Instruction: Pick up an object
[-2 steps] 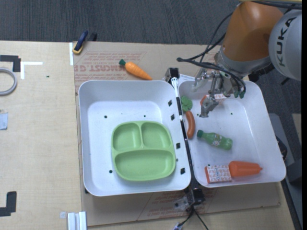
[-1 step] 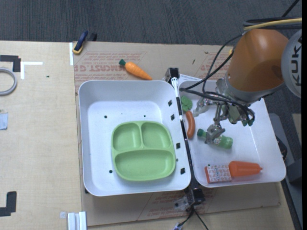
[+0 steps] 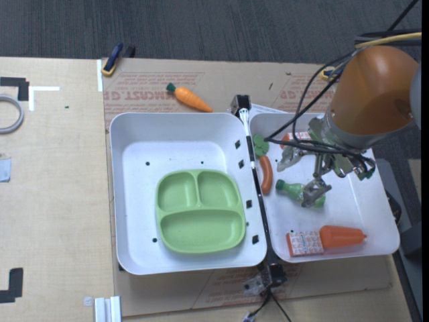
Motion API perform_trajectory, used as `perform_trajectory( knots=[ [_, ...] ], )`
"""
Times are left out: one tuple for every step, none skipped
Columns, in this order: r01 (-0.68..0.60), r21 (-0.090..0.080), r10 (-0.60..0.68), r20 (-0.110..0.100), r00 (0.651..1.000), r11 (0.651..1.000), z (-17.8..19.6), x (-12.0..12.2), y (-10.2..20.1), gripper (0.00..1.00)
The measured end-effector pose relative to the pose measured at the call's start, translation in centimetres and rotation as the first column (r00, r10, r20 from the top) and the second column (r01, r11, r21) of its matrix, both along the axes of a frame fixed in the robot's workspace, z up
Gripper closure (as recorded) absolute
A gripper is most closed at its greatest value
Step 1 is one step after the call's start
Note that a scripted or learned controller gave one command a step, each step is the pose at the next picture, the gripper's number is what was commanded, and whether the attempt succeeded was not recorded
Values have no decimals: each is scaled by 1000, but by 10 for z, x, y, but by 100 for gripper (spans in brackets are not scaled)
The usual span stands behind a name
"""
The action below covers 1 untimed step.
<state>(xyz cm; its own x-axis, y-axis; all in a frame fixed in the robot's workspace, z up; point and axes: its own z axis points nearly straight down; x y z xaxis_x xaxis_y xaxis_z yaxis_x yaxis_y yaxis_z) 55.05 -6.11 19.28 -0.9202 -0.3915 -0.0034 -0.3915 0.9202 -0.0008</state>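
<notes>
Over the right-hand shallow white plastic bin, the metal two-finger gripper hangs from the grey arm with the orange band, fingertips down on the small green plastic bottle-shaped toy. Toy sits at the fingertips, touching or nearly so; can't tell if it's between the fingers, and can't tell if they're parted or closed from this angle.

Left of the gripper: red-orange sausage-shaped toy lying along the bin's left wall. Nearer the camera than the gripper: orange plastic carrot-like cone lying flat, with a small red-and-white printed box touching its left end.

Well left of the gripper: second white bin holding a light green three-compartment plastic plate. Beyond that bin, on the cardboard: orange toy carrot with green top.
</notes>
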Motion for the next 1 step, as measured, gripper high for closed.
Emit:
perform_trajectory(
  knots=[
    [134,0,-134,-1,991,991,-100,21,-32,0]
  ],
)
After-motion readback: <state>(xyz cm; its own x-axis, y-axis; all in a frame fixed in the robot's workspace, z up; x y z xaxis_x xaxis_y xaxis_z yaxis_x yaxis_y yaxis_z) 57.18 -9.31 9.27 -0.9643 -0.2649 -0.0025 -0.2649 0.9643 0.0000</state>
